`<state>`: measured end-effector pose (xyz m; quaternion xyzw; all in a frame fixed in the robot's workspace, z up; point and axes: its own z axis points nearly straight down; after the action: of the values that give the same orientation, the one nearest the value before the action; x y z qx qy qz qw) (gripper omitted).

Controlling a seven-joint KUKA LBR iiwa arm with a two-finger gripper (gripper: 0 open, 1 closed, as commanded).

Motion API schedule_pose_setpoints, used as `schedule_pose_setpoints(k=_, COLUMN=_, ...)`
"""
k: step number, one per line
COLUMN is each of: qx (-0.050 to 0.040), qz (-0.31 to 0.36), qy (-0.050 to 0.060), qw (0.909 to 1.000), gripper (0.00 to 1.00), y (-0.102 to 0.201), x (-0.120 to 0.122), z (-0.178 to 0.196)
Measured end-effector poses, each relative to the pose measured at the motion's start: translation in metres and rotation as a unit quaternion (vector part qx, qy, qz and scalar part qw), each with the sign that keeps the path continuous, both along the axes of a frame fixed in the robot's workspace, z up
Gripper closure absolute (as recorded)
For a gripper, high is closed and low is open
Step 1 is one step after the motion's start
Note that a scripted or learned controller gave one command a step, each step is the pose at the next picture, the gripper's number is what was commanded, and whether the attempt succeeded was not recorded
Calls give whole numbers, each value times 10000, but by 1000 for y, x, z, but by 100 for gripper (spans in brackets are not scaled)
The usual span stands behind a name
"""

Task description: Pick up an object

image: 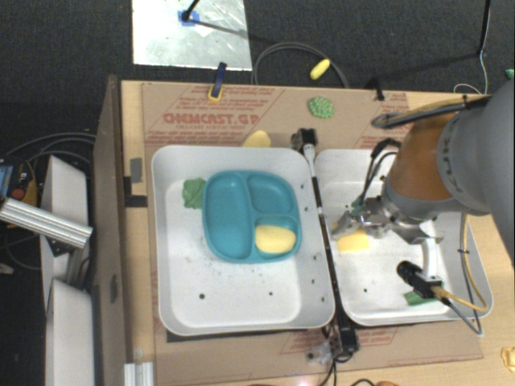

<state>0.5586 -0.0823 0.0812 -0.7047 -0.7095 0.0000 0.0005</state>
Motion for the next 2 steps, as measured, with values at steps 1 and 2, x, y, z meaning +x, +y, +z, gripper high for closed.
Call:
schedule_pose_setpoints(k=1, qx=-3, qz=-14, qy=-18, qw=10000, gripper=100, y=-1, x=0, z=14)
schedule_pose_setpoints(k=2, qx=12, qz=33, qy=-58, qw=10000, gripper=100, y=79, x=14, z=109)
